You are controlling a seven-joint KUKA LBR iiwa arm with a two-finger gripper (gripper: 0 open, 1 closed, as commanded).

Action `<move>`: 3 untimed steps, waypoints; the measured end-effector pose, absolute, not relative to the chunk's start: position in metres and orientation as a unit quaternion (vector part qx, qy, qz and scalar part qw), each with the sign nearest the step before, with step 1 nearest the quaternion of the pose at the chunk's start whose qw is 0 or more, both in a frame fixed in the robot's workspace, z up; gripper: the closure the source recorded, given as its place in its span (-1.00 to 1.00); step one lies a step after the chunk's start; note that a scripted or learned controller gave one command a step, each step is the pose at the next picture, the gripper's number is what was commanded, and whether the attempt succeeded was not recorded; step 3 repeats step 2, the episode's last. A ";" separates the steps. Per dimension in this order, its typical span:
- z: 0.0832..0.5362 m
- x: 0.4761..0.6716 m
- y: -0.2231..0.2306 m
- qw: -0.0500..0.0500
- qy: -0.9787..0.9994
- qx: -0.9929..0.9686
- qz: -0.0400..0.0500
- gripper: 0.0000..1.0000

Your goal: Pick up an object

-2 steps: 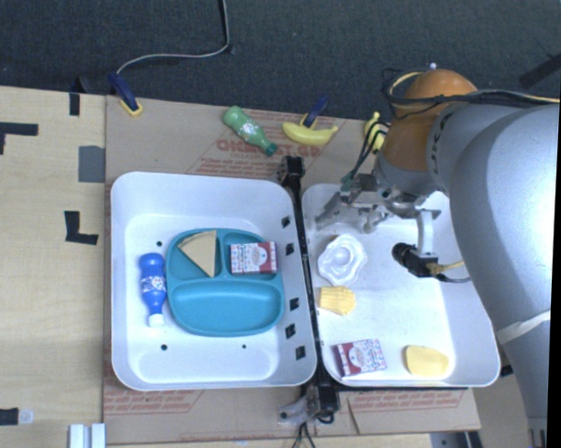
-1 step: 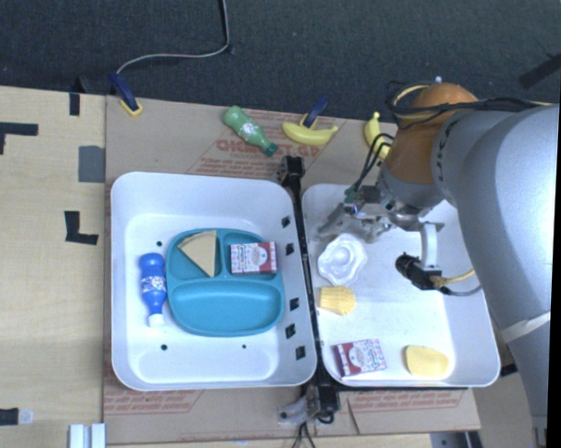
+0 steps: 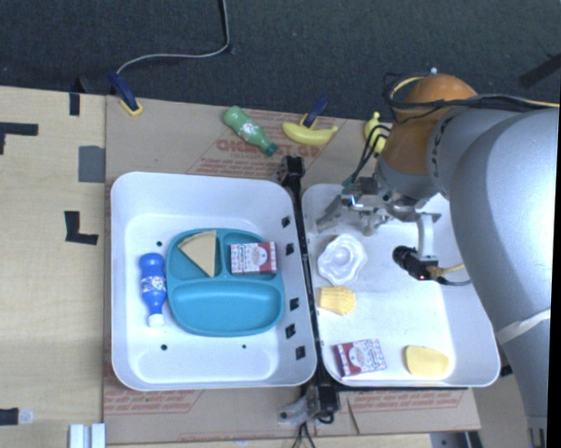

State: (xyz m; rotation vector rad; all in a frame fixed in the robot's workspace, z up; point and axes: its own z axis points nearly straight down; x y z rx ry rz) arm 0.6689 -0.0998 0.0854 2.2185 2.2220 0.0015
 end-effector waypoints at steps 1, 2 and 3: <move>0.096 0.669 -0.100 0.001 0.708 0.706 0.000 1.00; 0.095 0.669 -0.100 0.001 0.708 0.706 0.000 -1.00; 0.095 0.669 -0.100 0.001 0.708 0.706 0.000 -1.00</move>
